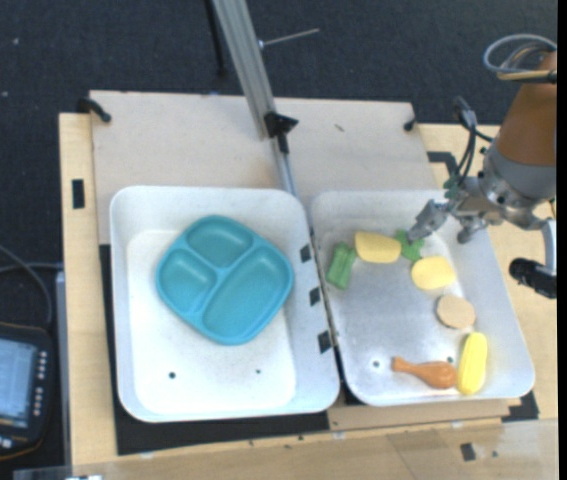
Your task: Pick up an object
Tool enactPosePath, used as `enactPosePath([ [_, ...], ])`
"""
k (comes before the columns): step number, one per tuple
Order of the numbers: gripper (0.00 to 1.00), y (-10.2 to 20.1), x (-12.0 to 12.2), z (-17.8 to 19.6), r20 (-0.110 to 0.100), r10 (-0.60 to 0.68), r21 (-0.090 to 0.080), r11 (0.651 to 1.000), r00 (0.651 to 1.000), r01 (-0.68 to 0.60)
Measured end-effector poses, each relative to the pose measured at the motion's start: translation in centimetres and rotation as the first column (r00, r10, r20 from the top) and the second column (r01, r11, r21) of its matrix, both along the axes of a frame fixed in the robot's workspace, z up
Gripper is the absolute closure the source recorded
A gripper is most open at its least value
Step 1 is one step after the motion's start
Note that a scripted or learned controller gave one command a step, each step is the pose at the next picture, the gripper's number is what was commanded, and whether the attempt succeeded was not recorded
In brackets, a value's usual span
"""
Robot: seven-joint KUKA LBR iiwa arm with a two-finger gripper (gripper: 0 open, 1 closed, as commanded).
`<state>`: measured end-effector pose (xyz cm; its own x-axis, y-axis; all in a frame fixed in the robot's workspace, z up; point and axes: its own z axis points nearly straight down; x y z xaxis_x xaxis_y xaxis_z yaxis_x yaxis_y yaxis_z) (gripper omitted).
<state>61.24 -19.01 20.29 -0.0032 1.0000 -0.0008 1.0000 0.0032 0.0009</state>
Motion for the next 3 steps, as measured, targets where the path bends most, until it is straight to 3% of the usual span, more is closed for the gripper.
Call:
enactPosePath([
  [1,0.00,0.0,0.0,0.0,0.000,0.000,-0.001,1.000,1.000,0.000],
  [2,0.00,0.5,0.3,-6.1,-0.005,0.002,0.000,1.000,1.000,-0.002],
  [3,0.00,0.3,0.5,-10.2,0.004,-0.002,-0.004,1.000,1.000,0.002],
])
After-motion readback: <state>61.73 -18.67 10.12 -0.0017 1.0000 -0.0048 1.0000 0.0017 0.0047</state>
